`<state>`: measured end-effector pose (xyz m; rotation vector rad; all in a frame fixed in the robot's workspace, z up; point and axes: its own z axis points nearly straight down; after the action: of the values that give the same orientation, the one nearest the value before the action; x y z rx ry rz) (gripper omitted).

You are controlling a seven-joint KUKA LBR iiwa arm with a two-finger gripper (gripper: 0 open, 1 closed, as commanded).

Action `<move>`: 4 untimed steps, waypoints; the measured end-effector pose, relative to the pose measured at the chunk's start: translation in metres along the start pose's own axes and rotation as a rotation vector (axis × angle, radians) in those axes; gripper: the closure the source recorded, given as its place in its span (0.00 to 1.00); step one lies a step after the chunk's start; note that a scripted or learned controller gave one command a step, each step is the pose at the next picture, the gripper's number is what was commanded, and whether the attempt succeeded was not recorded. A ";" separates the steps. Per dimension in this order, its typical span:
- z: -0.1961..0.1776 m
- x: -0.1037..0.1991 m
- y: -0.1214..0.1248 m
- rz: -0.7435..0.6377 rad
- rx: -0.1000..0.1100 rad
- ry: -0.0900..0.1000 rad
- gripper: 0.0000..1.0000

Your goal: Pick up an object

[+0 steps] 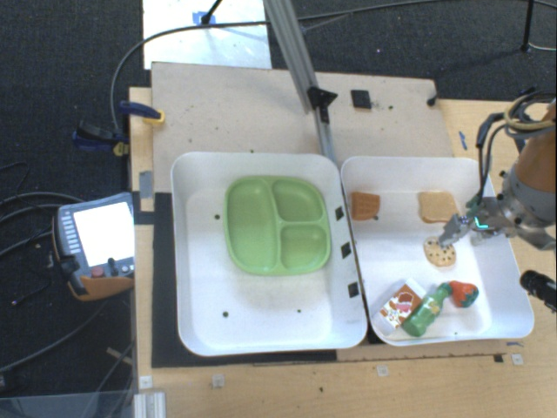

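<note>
The right bin [505, 273] holds several small items. A round chocolate-chip cookie [439, 252] lies near its middle. Two brown bread-like pieces [365, 205] [436, 205] rest along the far side. Toward the front are a green bottle [425, 314], a red vegetable toy with a green top [464, 293] and a small printed box [401, 307]. My gripper [456, 231] comes in from the right and hovers just above and right of the cookie, below the right bread piece. I see no item lifted off the bin floor.
A green divided plate [278, 225] sits in the left bin [200, 312]. A grey pole [296, 50] slants across the back board. A teach pendant [97, 242] and cables lie on the floor at left. The arm's body [533, 190] stands over the right bin's right rim.
</note>
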<state>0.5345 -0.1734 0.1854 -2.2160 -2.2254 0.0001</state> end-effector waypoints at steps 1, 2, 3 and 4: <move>-0.001 0.000 0.001 0.000 -0.002 -0.001 0.00; 0.061 -0.003 -0.001 0.003 0.002 0.000 0.00; 0.099 -0.004 0.001 0.003 -0.005 -0.001 0.00; 0.085 -0.004 0.004 0.002 -0.013 -0.001 1.00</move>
<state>0.5380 -0.1770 0.1001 -2.2254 -2.2301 -0.0127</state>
